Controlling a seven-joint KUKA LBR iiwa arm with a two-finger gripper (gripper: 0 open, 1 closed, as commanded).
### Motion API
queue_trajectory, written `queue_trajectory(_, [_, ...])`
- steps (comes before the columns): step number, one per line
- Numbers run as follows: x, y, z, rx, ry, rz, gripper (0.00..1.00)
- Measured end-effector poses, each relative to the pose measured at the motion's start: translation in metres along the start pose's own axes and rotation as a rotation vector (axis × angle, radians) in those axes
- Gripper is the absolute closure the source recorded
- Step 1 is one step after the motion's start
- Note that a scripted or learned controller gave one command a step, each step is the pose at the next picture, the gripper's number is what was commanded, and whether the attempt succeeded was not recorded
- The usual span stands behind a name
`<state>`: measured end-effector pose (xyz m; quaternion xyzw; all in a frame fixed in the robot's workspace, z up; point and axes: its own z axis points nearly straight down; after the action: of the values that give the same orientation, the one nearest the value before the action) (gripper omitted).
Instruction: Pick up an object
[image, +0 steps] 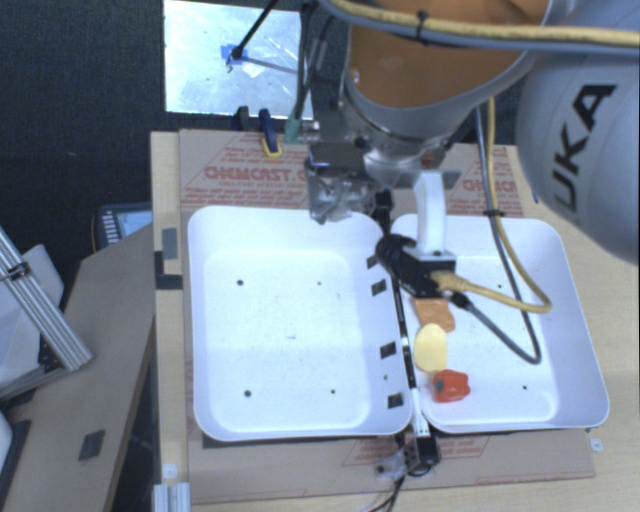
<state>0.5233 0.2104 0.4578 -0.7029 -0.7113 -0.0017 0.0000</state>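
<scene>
White bins, two, shallow, side by side on a cardboard sheet (250, 172) with red print. The sheet lies on a pale wooden surface (115, 330).

Left bin (280, 330): a bare white floor with a few small dark dots. Small black squares sit along the rim it shares with its neighbour.

Right bin (510, 390): three small things in a loose line near its left wall.
- Orange piece (436, 316), flat and blocky, farthest back of the three.
- Pale yellow piece (431, 348), rounded, just in front of the orange one, touching it or very nearly so.
- Red piece (450, 385), small and lumpy, nearest the front rim, just beside the yellow one. Whether they touch cannot be told.

All three rest on the bin floor; none is lifted.

Arm (585, 150): grey, reaching in from the right, with the orange band (430, 60) high in the view. The end effector (332, 205) is metallic and hangs over the back rim of the left bin, close to the divide between the bins. It is well apart from the three pieces in the right bin. Open or closed cannot be told from this angle, as the body above hides the tip. Nothing can be seen gripped in it.

Edges: a blue clamp (267, 130) with a yellow tip stands at the back edge of the cardboard. A ribbed aluminium rail (40, 310) leans in at the far left. A bright silvery patch (225, 50) lies beyond the surface at the top.
</scene>
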Motion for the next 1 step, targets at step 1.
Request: queue_trajectory(1, [0.0265, -0.0382, -0.0827, -0.007, 0.004, 0.003, 1.00])
